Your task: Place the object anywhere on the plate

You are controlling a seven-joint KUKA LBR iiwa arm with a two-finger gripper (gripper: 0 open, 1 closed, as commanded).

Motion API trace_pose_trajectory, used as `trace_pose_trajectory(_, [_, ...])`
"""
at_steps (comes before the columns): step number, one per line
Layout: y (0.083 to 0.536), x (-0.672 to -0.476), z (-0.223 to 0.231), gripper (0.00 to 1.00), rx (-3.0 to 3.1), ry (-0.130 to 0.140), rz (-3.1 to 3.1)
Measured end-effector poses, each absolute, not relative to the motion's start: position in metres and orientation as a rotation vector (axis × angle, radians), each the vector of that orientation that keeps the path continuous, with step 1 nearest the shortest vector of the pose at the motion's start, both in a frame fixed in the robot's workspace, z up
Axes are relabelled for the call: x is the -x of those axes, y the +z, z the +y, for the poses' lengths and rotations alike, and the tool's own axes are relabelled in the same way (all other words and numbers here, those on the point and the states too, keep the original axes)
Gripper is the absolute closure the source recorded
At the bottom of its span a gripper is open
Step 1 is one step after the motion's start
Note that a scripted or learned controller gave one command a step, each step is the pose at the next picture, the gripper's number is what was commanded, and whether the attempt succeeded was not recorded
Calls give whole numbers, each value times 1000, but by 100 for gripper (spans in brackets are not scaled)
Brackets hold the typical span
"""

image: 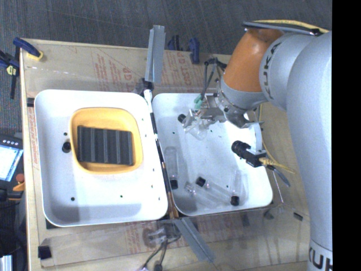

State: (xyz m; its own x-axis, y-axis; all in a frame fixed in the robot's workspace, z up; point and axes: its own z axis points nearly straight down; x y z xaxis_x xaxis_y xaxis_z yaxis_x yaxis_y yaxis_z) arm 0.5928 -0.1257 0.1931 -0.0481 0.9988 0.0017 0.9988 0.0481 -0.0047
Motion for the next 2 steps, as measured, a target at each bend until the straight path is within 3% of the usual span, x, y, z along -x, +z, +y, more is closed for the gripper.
trace_pose_trajectory(1, [192,-622,-25,100,1845,0,-2543])
trace_pose_trajectory(2, [192,-622,-25,0,1846,1,-2543])
